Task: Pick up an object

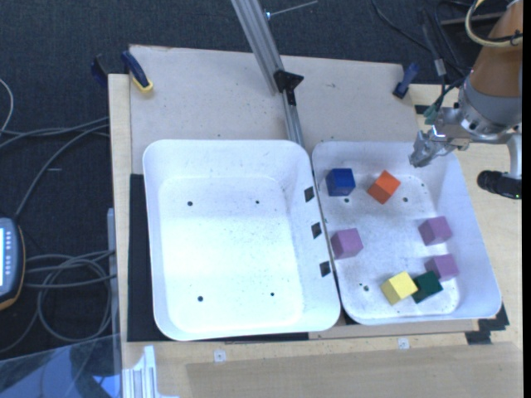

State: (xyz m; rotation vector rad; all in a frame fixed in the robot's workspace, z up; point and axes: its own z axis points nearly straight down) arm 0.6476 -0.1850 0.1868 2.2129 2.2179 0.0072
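The hand (423,154) hovers at the right bin's (473,247) one-o'clock corner; whether it is open, I cannot tell. The orange cube (383,186), tilted at its eight o'clock, might skid away from an off-centre descent.

Blue cube (340,182), orange cube (383,187), white bins (166,168)

A dark, speckled carpet floor (58,23) surrounds a pale wooden bench (216,98). Black and grey cables (50,297) loop over the floor at the left, and more run at the upper right. A grey metal post (253,23) slants up from the bench's middle, held by a black bracket (288,80). 2 blue clamps (137,71) grip the bench's far edge, 1 at each corner. Light falls evenly, with soft shadows.
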